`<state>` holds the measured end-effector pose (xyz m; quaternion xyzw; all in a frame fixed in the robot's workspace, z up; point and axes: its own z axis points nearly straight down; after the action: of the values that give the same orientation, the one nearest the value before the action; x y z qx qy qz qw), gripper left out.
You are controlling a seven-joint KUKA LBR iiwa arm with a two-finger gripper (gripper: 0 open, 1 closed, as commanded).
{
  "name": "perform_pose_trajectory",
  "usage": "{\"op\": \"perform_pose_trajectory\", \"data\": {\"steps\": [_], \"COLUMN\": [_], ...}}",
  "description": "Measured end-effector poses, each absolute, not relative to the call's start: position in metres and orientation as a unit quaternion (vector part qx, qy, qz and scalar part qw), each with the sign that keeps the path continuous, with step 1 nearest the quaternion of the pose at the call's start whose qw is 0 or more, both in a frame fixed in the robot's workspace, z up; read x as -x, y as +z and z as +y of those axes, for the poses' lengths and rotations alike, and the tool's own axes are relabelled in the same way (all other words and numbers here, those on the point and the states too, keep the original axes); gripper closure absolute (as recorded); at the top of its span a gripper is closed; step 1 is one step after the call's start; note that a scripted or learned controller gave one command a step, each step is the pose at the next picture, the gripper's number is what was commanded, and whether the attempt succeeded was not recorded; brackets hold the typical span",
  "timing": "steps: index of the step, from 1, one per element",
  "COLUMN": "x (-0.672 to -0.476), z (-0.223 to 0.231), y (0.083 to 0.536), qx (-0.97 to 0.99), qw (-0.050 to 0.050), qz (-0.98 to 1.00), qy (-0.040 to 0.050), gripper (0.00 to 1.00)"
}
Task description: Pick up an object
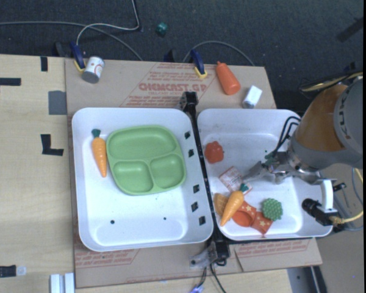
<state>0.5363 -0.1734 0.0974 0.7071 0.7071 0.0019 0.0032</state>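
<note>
Grey arm (354, 127), orange band (320, 124)

Even overhead light, soft shadows, slightly blurry, mild glare on bins (85, 163).

We see robot test lab, not home. Bench topped with printed cardboard sheet (171, 87), held by blue clamps (78, 57). Two white bins (85, 182) side by side, holding toy food: plastic carrot (99, 154), green divided plate (147, 159). Grey arm with orange band (322, 127) reaches in from right. Loose cables (110, 26) trail over dark carpet (262, 17). Black tape marks (49, 144) on pale wood surface.
</note>
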Motion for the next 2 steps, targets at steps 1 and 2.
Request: {"op": "perform_pose_trajectory", "data": {"steps": [1,2], "x": [-0.4907,-0.4882], "z": [-0.1064,-0.0993], "y": [0.0951,0.0888], "qx": [-0.707,-0.708], "qw": [0.003,0.007], "qz": [0.707,0.706], "qy": [0.0022,0.0036], "gripper": [0.0,0.0]}}
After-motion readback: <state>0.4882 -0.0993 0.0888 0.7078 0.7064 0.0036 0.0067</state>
